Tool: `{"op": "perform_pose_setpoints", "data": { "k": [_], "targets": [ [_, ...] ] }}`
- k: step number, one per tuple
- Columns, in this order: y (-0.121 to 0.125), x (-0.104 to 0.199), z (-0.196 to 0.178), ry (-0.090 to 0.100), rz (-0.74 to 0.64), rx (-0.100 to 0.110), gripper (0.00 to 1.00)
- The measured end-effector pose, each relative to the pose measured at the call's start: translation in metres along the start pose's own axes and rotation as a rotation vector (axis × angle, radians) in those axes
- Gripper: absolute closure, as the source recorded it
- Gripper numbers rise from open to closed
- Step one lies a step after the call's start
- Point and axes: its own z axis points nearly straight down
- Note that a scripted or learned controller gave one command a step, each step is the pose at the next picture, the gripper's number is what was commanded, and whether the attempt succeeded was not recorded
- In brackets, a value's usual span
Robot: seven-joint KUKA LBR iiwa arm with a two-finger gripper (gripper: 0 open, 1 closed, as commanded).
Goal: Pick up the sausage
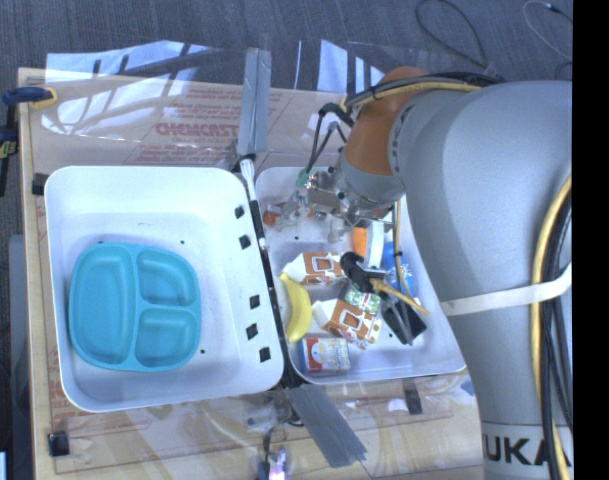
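Sausage: not surely identified. The likeliest candidate is a short orange piece in the right bin, towards its far end, just beside the gripper and partly hidden by it.

Writing: "CHEMCAST" in faded red print, repeated, on the clear sheet lying over the bench behind the bins. White letters "UKA" on the arm near the bottom of the view, with the rest cut off. Print on the packets is too small to read.

Left bin: one blue plate with three compartments, lying flat in the near left part.

Right bin: cluttered. A banana lies along the left wall. There are two orange-and-white packets, one at mid-bin and the other nearer the camera, just right of the banana. A small carton sits against the near wall. A blue item lies by the right wall, partly under the arm.

Gripper: low over the far end of the right bin, with the orange band of the wrist just above it. From this angle I cannot tell whether it is open or closed, or whether it touches anything. Nothing is seen held.
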Motion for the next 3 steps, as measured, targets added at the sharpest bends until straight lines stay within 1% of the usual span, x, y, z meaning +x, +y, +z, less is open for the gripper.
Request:
{"op": "perform_pose_setpoints", "data": {
  "k": [1, 2, 3],
  "targets": [
    [0.000, 0.001, -0.010, 0.000, -0.008, 0.004, 1.00],
    [0.000, 0.002, -0.010, 0.000, -0.010, 0.004, 0.00],
    [0.027, -0.016, -0.001, -0.001, -0.081, 0.000, 0.00]
  ]
}}
